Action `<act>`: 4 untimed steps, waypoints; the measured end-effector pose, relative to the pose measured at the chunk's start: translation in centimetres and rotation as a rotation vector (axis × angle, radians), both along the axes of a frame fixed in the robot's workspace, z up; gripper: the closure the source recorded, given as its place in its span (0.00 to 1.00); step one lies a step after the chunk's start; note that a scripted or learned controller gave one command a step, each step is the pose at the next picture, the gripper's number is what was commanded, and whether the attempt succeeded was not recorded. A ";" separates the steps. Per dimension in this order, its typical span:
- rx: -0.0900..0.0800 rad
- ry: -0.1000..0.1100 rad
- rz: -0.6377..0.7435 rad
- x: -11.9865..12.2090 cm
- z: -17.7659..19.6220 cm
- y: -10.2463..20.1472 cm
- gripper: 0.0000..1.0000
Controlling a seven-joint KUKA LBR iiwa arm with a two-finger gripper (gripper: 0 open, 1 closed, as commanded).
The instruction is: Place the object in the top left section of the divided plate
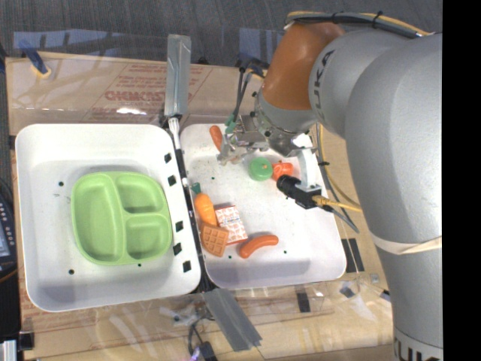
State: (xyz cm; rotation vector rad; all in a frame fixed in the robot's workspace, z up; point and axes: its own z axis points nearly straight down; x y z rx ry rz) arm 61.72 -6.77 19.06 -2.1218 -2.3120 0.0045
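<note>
A green divided plate [120, 216] lies in the left bin [45, 156], with nothing in its sections. In the right bin [316, 239], my gripper [237, 147] hangs low over the far left part. It is just right of a small orange-red sausage [216, 136] and just up-left of a green round toy [260, 169]. I see nothing held in it. The arm's bulk hides the bin's far right corner.
More toy food lies in the right bin: a red piece [284, 169] beside the green one, a carrot [204, 207], a waffle [214, 240], a wrapped snack [231, 222] and a hot dog [258, 244]. A ridge with black clips [180, 201] separates the bins.
</note>
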 end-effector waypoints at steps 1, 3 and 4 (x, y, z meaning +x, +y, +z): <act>0.000 0.000 -0.026 1.4 0.0 7.4 1.00; -0.004 0.002 -0.442 -6.2 -0.1 14.0 1.00; -0.003 0.001 -0.432 -6.9 2.8 11.8 1.00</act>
